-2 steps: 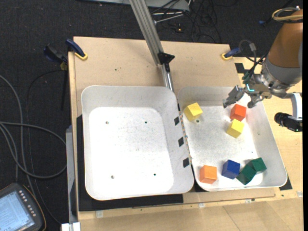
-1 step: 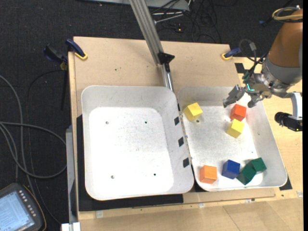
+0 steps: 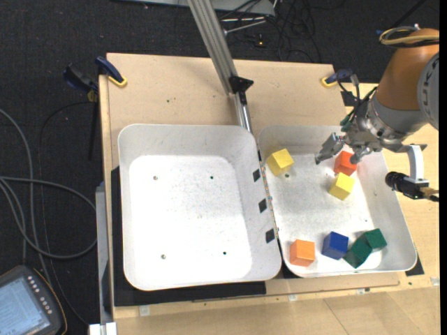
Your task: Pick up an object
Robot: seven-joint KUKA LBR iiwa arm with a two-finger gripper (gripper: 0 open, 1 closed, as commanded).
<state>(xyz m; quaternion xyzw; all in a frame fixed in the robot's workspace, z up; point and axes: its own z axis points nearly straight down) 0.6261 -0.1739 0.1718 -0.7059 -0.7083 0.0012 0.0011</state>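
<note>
In the right white bin, a small yellow cube sat near the left wall. Rightward, an orange-red block lay by the far wall beneath the pincer, fingers apart astride it. It looked light, rigid, smooth-faced: best squeezed across opposite flat sides.

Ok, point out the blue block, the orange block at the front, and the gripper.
blue block [image 3: 335, 245], camera view, top face.
orange block [image 3: 302, 251], camera view, top face.
gripper [image 3: 340, 154], camera view, midway between its fingertips.
</note>
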